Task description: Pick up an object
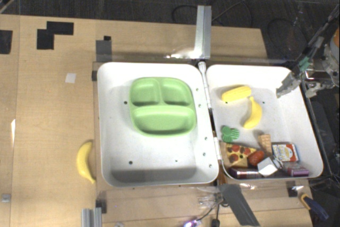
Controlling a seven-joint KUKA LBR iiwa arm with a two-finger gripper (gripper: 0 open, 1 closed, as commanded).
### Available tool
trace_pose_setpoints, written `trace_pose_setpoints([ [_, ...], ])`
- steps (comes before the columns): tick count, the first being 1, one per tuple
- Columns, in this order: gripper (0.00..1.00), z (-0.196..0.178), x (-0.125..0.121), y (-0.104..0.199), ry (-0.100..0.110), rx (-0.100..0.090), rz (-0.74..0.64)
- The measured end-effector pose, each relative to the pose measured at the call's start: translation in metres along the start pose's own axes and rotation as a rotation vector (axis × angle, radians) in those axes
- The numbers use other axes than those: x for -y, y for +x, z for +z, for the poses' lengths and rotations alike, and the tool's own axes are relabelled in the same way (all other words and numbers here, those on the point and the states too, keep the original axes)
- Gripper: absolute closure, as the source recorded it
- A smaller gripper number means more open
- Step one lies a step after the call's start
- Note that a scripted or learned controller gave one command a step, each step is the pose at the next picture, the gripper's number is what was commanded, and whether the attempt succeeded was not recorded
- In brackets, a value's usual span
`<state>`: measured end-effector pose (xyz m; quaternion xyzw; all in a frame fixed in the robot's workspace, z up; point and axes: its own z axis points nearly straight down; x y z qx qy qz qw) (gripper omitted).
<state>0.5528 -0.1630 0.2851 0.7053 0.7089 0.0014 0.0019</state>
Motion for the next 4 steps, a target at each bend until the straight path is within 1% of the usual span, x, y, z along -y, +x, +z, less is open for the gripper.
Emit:
trace_pose_setpoints([
  [1,0.0,0.127,-0.037,0.054,0.002,-0.001,0.11],
  [2,0.0,0.196,-0.045,0.044,-0.009,0.0,0.005],
  [3,0.0,0.118,0.01,0.043,-0.001,-0.001,-0.151],
  [4,0.0,0.195,-0.029,0.071,-0.009,0.002,-0.283],
])
